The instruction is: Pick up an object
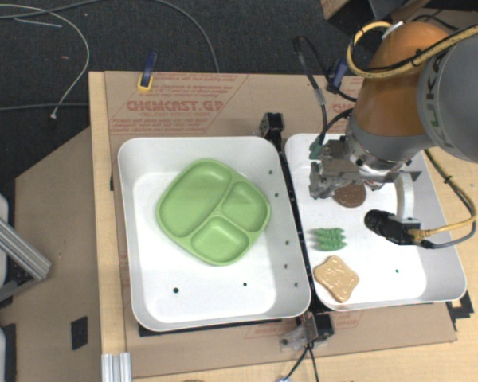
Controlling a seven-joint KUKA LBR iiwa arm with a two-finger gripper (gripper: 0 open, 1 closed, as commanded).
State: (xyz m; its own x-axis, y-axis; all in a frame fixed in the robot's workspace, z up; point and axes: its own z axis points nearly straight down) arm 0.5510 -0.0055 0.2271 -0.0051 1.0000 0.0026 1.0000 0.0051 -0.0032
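My gripper (pixel 328 183) hangs over the upper left part of the right bin (pixel 430 281), under the grey and orange arm. A brown round object (pixel 352 195) lies just to its right, partly hidden by the wrist. A small green ridged object (pixel 329 238) lies below the gripper, apart from it. A tan waffle-shaped piece (pixel 336 278) rests near the bin's front edge. I see nothing between the fingers.
A green divided plate (pixel 213 211) lies in the left bin (pixel 143 277). A black cable plug (pixel 390 226) with a yellow lead hangs over the right bin. Black clamps (pixel 272 125) sit between the bins at the back.
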